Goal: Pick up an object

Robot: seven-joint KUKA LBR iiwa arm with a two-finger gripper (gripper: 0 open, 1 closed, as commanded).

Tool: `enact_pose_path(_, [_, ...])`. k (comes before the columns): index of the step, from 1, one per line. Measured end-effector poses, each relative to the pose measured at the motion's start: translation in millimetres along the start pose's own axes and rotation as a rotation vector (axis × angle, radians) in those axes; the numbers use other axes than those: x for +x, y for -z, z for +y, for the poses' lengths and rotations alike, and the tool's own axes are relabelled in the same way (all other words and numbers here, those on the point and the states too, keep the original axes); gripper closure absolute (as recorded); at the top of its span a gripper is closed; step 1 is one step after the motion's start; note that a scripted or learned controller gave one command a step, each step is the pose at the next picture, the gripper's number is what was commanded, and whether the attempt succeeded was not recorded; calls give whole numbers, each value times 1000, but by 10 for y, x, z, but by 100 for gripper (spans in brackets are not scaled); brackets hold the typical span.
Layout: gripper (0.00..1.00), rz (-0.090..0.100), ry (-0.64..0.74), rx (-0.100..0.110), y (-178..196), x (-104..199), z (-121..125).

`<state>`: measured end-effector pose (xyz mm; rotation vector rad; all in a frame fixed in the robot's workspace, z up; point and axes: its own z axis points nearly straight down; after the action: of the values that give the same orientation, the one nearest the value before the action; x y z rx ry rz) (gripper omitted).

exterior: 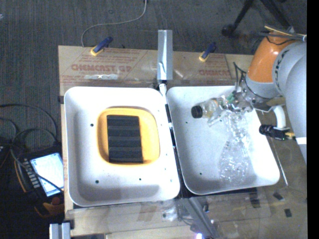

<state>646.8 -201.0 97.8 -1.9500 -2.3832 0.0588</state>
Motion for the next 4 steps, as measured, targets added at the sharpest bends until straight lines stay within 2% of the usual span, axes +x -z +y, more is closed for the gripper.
enact_pose_path(1, [0,-10,31,-65,-52,-95,-314])
enact_pose_path(2, [0,2,130,15,-19,-128,3])
enact_pose_path(3, [0,-12,70,7,-26,36,35])
enact_pose_path(4, [0,10,-4,10,-24,21,67])
